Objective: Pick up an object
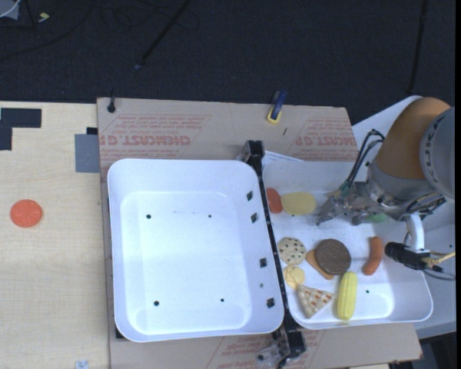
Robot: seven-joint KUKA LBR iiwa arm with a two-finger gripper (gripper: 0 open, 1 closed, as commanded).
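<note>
From my station I see the arm (415, 148) reaching in over the right bin (403, 307), its orange band bright above the grey wrist. The gripper (339, 207) hangs low over the bin's upper middle; its dark, tangled metal reads as one blur, so I cannot tell how it is set or whether it has hold of anything.

I take the yellow potato-like piece (298, 203) as my landmark. It is smooth, rounded and matte, and it lies just left of the gripper, close to it but apart. Touching its left end is a small reddish-orange oval (273, 201), glossy like plastic. Below the landmark sits a pale speckled cookie (291, 250), flat and round. Right of that cookie is a dark brown disc (333, 257) with a ribbed rim, resting on an orange slab. Farther right, below the gripper, lies an orange-red sausage (374, 255), slightly curved. Well below the landmark are a pizza-like wedge (313, 300) and a bumpy yellow corn cob (346, 295), side by side.

The left bin (131, 198) is shallow, white and smooth-walled.
</note>
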